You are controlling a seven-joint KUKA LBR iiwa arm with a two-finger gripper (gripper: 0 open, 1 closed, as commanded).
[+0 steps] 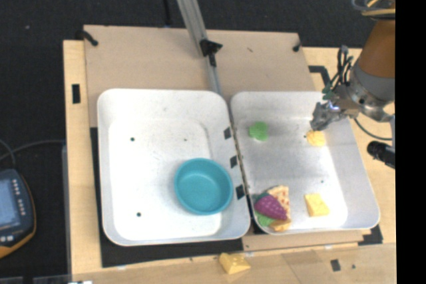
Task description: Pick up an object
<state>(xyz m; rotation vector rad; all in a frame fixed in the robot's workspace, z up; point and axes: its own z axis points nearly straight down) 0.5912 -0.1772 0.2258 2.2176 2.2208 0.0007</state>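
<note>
Arm [376, 60] reaches in from the right, orange band up top, wrist angled down-left. Gripper [321, 119] sits low, tips pointing down.

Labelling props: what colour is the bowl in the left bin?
Teal blue, plain, no pattern. The bowl shows best in the camera view, near the left bin's front right corner.

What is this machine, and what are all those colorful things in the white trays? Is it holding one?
It's a robot arm, grey with an orange band, seen by one camera looking down from above. At its tip is a gripper, its grabbing part. Two white trays sit side by side. The left tray holds a blue bowl. The right tray holds a green piece, a purple toy, and yellow pieces, one right under the gripper and another nearer the front. One more yellow piece lies outside the trays. I can't see anything held between its fingers.
</note>
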